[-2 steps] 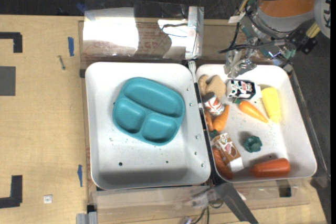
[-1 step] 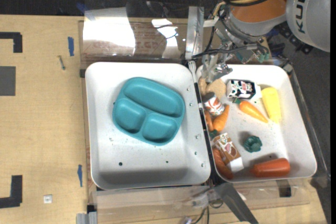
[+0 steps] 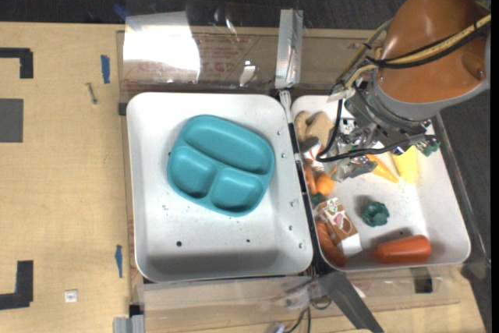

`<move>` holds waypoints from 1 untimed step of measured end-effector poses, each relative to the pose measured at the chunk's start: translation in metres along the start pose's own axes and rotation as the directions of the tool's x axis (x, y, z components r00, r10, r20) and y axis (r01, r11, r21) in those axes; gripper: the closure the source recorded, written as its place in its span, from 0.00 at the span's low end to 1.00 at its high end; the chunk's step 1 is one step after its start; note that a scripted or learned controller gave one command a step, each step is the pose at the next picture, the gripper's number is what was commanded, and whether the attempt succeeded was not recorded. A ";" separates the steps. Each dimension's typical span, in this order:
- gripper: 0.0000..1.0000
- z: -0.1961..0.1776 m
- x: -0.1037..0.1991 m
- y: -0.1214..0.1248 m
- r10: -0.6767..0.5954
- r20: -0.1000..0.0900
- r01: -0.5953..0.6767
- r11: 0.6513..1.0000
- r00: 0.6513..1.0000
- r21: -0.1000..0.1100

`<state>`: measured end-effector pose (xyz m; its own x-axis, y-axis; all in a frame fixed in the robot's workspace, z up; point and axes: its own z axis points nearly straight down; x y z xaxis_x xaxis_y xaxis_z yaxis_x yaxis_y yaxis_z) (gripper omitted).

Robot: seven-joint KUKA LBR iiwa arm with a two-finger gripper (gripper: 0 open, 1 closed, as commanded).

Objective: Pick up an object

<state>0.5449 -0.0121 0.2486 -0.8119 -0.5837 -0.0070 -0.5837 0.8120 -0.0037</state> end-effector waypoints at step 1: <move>1.00 0.062 -0.003 0.065 0.027 -0.004 -0.027 1.000 1.000 -0.005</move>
<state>0.5095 0.0426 0.1863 -0.8276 -0.5613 -0.0034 -0.5613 0.8276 0.0019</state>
